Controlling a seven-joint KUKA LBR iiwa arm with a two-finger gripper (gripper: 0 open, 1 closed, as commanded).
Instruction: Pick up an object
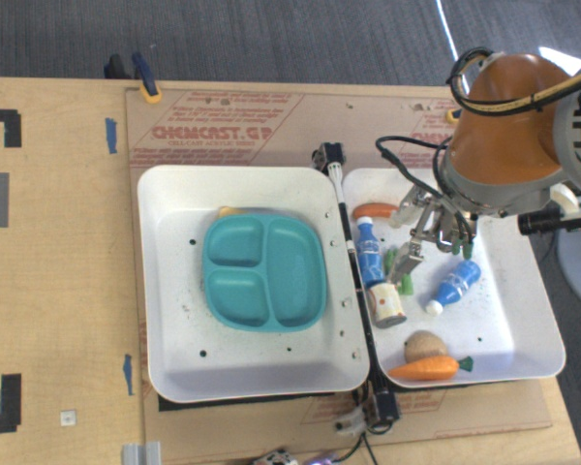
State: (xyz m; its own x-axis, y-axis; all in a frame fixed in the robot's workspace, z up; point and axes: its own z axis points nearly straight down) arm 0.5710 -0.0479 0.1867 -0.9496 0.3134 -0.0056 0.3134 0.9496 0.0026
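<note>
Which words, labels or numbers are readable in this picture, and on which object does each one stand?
"CHEMCAST GP": red print on the brown board behind the left bin; the smaller lines beneath it are too blurred to read.
"KU": black letters at the frame edge on the grey arm; the rest is cut off.
Labels on the two blue bottles and the small white container: too small to read.

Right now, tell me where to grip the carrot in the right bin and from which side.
Grip the carrot across its orange body near the middle, coming straight down. It lies flat along the bin's near wall, green top pointing right, with the potato close behind, so set the jaws carefully.
</note>
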